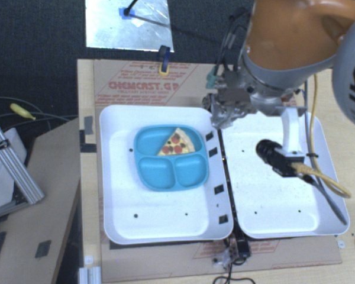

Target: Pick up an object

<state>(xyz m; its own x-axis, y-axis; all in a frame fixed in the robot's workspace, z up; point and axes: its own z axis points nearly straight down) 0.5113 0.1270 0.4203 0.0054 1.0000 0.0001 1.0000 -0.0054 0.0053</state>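
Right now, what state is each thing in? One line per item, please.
Blue divided plate: flat in the left bin, upright.
Pizza slice: lying in the plate's upper compartment, untouched.
Right bin: on the bench beside the left one.
Pincer: over the ridge where the bins meet, near their far edge; open or shut cannot be told.
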